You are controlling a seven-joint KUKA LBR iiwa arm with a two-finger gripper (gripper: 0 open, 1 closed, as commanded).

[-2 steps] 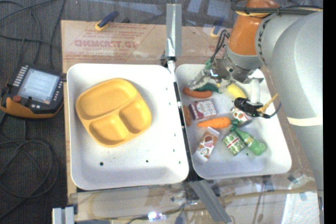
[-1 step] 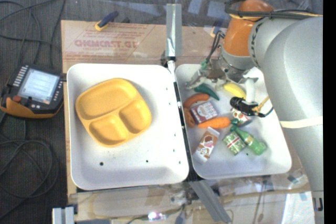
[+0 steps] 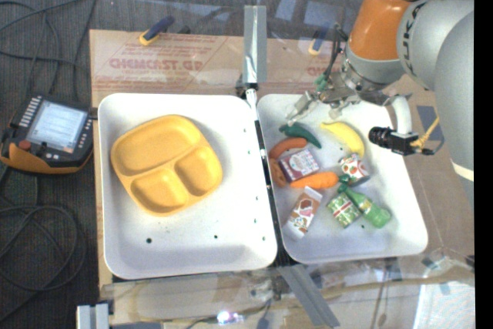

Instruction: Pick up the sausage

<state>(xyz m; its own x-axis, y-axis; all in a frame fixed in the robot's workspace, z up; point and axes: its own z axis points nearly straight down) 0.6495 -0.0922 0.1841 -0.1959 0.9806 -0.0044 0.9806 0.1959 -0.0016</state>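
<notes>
Arm point(image 3: 420, 27), grey with orange band, enters from the right and reaches over the back of the right bin point(image 3: 408, 239). Two white bins sit side by side; the left bin point(image 3: 185, 243) holds one yellow sectioned tray point(image 3: 166, 163) with three compartments.

Right bin contents, counted: one sausage, one green pepper, one banana, one carrot, one green bottle, and four small printed cartons or packets.

Gripper point(image 3: 308, 105) hovers above the bin's back-left area, fingers spread apart, nothing between them. Sausage point(image 3: 286, 148) lies near the bin's left wall, just below and left of the fingertips, close to them but apart as seen from above. Its reddish-brown body is partly covered.

Obstructions: the green pepper point(image 3: 302, 135) lies across the sausage's upper end, directly between it and the gripper. A purple carton point(image 3: 299, 164) is pressed against the sausage's lower side, and the carrot point(image 3: 314, 181) lies just below that carton.

Other items: banana point(image 3: 344, 136) right of the pepper; a red-and-white carton point(image 3: 305, 212) below the carrot; two small packets point(image 3: 353, 168) point(image 3: 340, 209) and the green bottle point(image 3: 368, 210) toward the bin's right.
</notes>
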